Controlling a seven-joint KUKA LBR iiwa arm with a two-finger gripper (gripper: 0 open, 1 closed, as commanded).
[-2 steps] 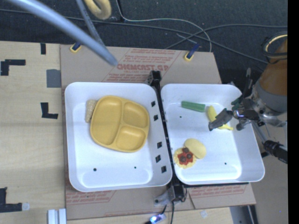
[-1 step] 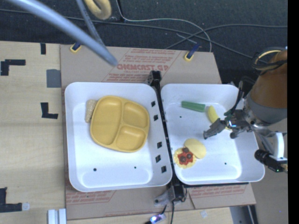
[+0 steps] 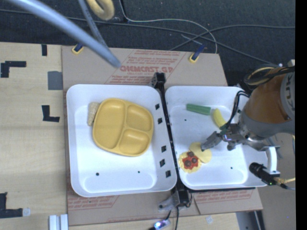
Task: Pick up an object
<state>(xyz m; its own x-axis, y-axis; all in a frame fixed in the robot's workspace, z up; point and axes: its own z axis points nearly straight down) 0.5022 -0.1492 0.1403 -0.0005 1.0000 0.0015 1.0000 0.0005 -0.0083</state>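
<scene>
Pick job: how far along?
Done: the arm has reached into the right bin. In hand: the tool sits low beside the yellow piece, next to the pizza toy; nothing is visibly lifted. Left: grip and raise one item. The green stick and the yellow tray in the left bin lie untouched.

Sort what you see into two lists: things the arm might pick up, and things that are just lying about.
Pickable, right white bin:
green stick
yellow block
pale yellow piece
round red-topped toy

Lying about:
yellow divided plate
tan sponge
cardboard sheet
</scene>
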